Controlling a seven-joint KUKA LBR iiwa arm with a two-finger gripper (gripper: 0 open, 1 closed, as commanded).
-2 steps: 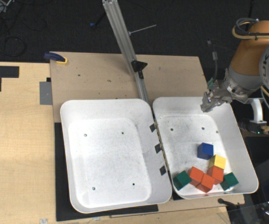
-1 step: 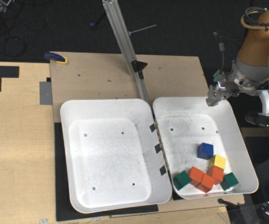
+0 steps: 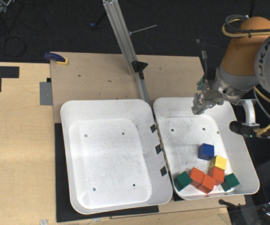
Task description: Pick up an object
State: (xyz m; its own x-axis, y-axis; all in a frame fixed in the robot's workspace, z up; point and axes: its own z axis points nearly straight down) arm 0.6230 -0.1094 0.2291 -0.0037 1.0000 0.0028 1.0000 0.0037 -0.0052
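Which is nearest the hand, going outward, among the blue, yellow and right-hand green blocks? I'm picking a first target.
From the hand, in the camera view:
1. blue block, mid-bin, nearest.
2. yellow block, just beyond, toward the right.
3. green block, right front corner, farthest.

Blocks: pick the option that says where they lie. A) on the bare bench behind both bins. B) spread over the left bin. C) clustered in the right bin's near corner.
C, since the blue block, yellow block and the orange and green ones huddle in the right bin.
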